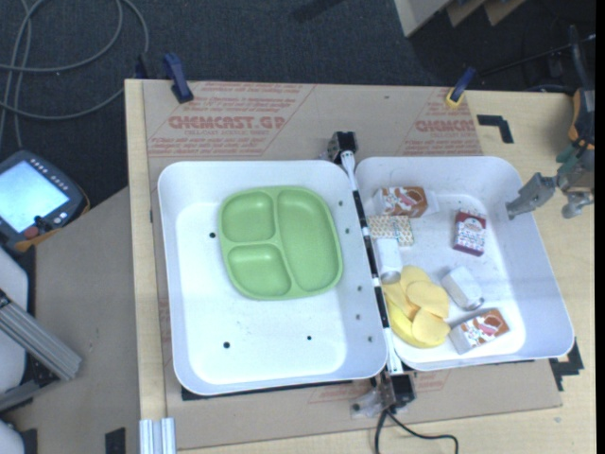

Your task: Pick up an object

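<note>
The right bin (529, 282) holds several small items. Among them are a red and white packet (402, 200), a checkered packet (391, 230), a dark red packet (470, 233) and a white tube (386, 258). It also holds a yellow plastic piece (419, 307), a grey block (461, 287) and another red and white packet (485, 327). My gripper (553, 200) hangs over the bin's right rim, its fingers spread open with nothing between them. It is to the right of the dark red packet and apart from it.
The left bin (189, 301) holds a green divided tray (281, 241). A handheld screen (33, 200) lies off the bench at the left. Blue clamps (176, 77) (460, 86) grip the board's far edge. Cables run between the bins (357, 216).
</note>
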Available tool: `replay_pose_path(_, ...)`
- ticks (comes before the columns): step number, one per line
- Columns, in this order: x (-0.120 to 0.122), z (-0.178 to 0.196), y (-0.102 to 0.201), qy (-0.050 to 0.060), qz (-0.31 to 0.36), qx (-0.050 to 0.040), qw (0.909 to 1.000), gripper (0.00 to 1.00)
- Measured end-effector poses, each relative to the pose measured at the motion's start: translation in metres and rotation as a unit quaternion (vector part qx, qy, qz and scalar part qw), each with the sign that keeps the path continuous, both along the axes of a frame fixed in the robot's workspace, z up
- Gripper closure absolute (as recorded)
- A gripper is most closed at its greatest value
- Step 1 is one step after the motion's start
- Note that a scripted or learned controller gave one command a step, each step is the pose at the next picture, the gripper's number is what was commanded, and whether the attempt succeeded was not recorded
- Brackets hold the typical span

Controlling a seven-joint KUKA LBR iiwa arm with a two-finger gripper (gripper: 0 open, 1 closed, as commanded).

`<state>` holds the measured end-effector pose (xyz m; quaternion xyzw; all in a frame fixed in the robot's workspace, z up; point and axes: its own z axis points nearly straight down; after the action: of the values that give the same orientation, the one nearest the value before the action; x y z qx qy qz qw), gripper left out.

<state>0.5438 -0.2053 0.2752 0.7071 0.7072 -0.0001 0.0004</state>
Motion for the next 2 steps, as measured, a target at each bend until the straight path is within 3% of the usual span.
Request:
replay_pose_path(1, 0.057, -0.176, 0.006, 0.002, 0.000, 0.0008, 1.0000, 0.00)
replay_pose_path(2, 0.058, -0.165, 0.006, -0.001, 0.001, -0.0001, 1.0000, 1.00)
